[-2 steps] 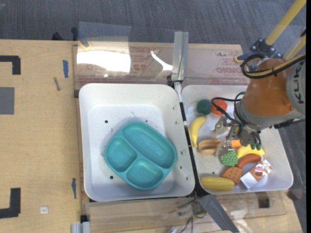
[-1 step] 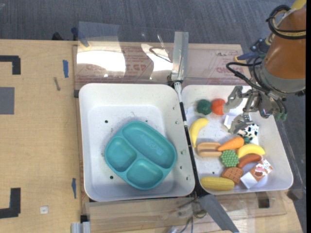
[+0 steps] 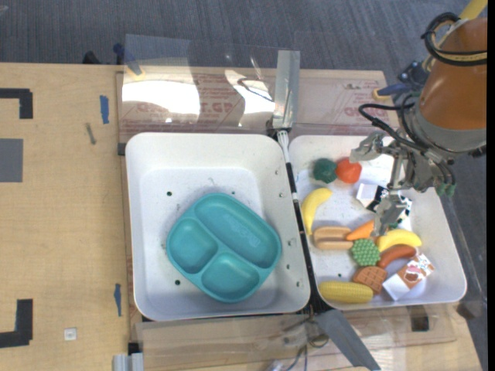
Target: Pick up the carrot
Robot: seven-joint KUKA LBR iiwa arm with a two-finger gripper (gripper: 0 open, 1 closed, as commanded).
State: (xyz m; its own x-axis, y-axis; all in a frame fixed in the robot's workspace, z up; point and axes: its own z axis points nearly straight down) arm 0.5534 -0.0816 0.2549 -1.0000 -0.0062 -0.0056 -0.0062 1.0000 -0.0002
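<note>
Hovering over the right bin (image 3: 456, 284), the hand (image 3: 389, 205) points down, whether spread or closed I cannot tell. Just off its tip at seven o'clock lies the carrot (image 3: 360, 231), a small orange tapered piece, slanted, touching the hot dog (image 3: 332, 237) and the green leafy piece (image 3: 365, 251).

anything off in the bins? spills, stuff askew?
Nothing stands out. The teal divided plate lies flat in the left bin, slightly rotated. The toy food is heaped loosely in the right bin, all inside its rim; the carrot lies among it, below the gripper.
</note>
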